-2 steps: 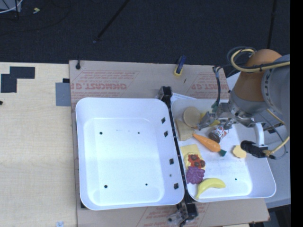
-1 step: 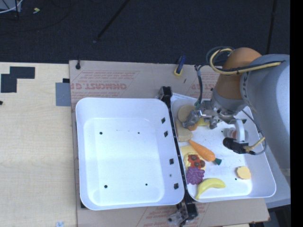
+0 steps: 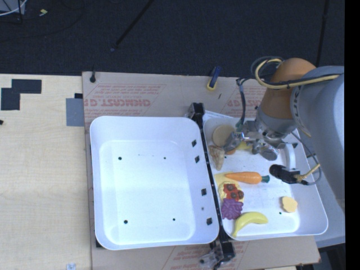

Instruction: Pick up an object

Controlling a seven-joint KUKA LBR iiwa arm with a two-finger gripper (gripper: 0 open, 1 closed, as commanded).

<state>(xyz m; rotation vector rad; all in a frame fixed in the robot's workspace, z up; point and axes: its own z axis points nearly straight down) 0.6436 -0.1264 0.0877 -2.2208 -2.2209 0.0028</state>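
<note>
white plastic bins sit side by side on the tabletop (image 3: pixel 45 167); the left bin (image 3: pixel 104 145) carries no objects, while the right bin (image 3: pixel 315 218) holds all the toy food. the arm (image 3: pixel 315 111) reaches in from the right, its orange band above the wrist, and the jaws (image 3: pixel 247 142) hang low over the far left part of the right bin, just beside a tan round piece (image 3: pixel 222 134) and a small yellow bit (image 3: pixel 244 146). whether the jaws are released or clenched cannot be told; the wrist hardware blocks and blurs them, and nothing can be seen gripped between them.

nearer in the same bin lie an orange carrot (image 3: pixel 243 178), a red and yellow piece (image 3: pixel 230 190), a purple grape cluster (image 3: pixel 231 208), a yellow banana (image 3: pixel 249 220) and, off to the right, a small yellow-orange chunk (image 3: pixel 289 205). a brownish piece (image 3: pixel 217 156) rests against the bin's left wall.

by the look of it, the pick is not yet done: every object appears to be lying in the bin, and none is lifted. what seems left is closing on a piece, most likely one at the far left corner, and raising it clear.
</note>
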